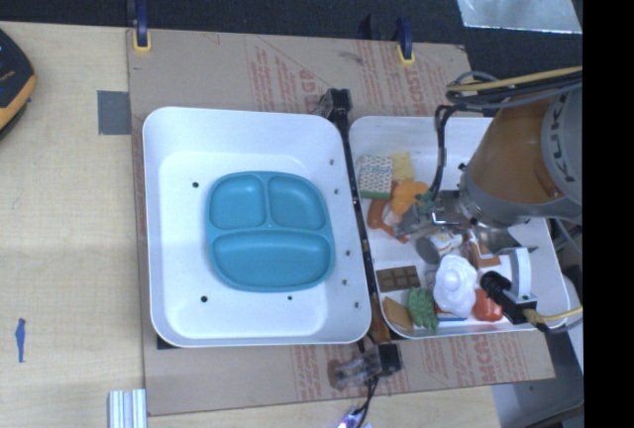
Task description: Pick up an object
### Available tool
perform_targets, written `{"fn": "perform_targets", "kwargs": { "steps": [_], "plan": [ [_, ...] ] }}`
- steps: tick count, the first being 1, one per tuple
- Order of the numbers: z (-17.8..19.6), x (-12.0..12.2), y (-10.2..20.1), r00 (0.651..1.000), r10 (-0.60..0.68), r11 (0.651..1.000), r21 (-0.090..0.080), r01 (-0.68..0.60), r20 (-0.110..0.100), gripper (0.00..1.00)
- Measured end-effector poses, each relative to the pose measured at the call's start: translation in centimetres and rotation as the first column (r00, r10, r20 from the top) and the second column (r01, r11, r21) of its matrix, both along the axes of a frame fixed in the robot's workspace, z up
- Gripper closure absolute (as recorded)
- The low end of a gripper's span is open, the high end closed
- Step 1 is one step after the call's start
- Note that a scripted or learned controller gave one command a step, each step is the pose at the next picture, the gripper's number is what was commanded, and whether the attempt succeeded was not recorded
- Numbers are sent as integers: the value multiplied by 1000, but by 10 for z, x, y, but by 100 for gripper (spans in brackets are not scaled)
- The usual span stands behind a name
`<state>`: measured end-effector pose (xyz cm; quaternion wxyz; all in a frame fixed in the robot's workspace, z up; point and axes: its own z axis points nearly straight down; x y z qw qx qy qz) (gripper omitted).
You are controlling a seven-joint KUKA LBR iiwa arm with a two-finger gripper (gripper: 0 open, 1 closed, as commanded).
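The right bin holds several toy food pieces. Among them are a green-and-white checkered block, a yellow block, an orange piece and a red-orange piece. Nearer the front lie a brown chocolate bar, a green piece, a white lump and a red piece. My gripper hangs low over the middle of this bin, just below the orange piece and beside the red-orange one. The arm hides the bin's right half.
A blue divided plate lies in the left bin. The two bins meet along a raised rim. Clamps hold the cardboard base at the back. A tan slice lies at the right bin's front edge.
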<state>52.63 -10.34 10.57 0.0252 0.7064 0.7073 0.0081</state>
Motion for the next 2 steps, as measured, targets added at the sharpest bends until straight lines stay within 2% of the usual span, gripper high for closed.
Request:
{"fn": "perform_targets", "kwargs": {
  "steps": [1, 2],
  "plan": [
    [14, 3, -4, 1000, 0, 1000, -6, 0, 9, 100],
    [12, 2, -3, 1000, 0, 1000, -4, 0, 5, 0]
  ]
}}
